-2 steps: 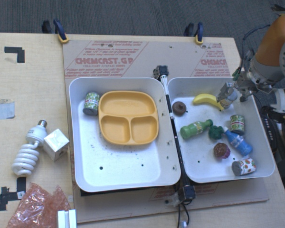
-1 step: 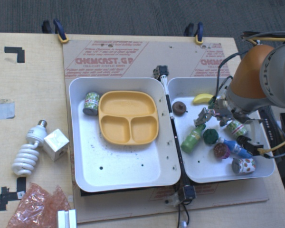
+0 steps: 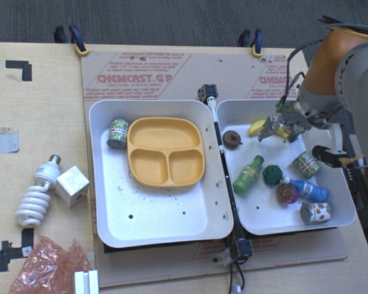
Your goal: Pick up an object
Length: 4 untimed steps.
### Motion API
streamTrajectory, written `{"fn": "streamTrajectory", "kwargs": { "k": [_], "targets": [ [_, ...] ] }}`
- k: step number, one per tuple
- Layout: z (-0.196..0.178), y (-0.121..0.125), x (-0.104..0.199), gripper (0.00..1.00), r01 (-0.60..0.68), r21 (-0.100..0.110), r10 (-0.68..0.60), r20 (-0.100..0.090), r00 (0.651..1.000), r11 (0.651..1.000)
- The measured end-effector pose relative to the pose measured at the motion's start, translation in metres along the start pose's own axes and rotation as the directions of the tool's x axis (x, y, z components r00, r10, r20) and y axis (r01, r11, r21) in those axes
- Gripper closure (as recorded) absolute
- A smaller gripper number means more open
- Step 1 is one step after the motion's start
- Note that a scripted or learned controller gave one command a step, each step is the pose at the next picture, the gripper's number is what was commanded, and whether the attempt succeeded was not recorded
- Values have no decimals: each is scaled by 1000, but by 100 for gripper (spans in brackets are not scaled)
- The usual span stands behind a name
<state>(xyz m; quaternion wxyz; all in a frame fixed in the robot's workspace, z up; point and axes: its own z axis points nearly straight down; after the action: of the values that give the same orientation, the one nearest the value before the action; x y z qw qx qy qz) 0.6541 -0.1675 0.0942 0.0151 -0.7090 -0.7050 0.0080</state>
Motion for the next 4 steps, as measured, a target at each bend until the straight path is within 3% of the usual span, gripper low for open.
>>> {"fn": "streamTrajectory", "kwargs": {
  "k": [1, 2, 3, 4],
  "targets": [
    [-1, 7, -51, 0, 10, -32, -10, 4, 1000, 999],
    [-9, 4, -53, 100, 12, -24, -12, 8, 1000, 1000],
    [-10, 6, -50, 0, 14, -31, -14, 5, 1000, 999],
    [-22, 7, -52, 100, 15, -36, -15, 11, 1000, 999]
  ]
}}
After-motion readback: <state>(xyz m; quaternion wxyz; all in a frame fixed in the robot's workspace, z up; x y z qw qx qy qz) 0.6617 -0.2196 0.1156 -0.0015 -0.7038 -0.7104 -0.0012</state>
